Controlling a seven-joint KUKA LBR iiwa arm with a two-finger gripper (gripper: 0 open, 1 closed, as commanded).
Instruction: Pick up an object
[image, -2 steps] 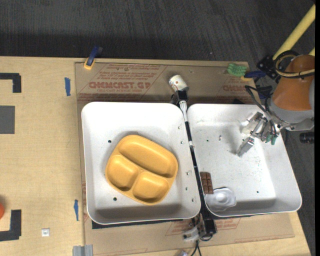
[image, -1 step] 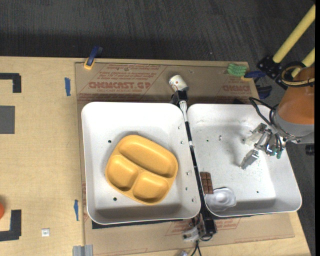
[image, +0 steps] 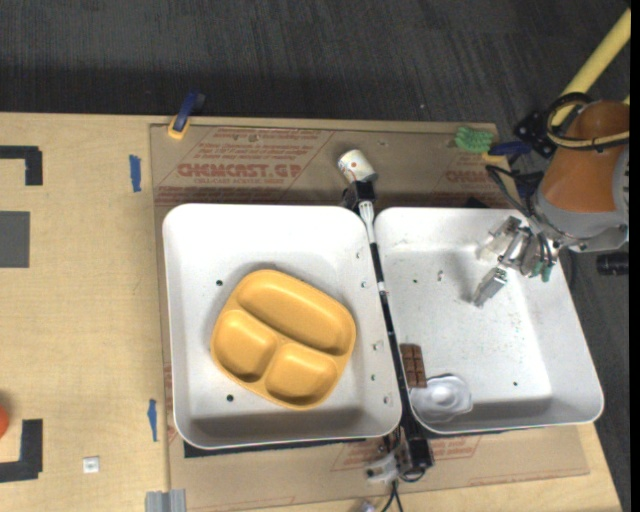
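Nothing is picked yet: the gripper (image: 492, 278) hangs with fingers apart and bare, the yellow tray (image: 284, 337) well left of them.

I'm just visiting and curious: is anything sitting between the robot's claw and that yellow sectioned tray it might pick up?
Yes. The gripper is over the right bin, while the yellow tray lies in the left bin. The bins' raised rims and a black bar along the seam lie between them.
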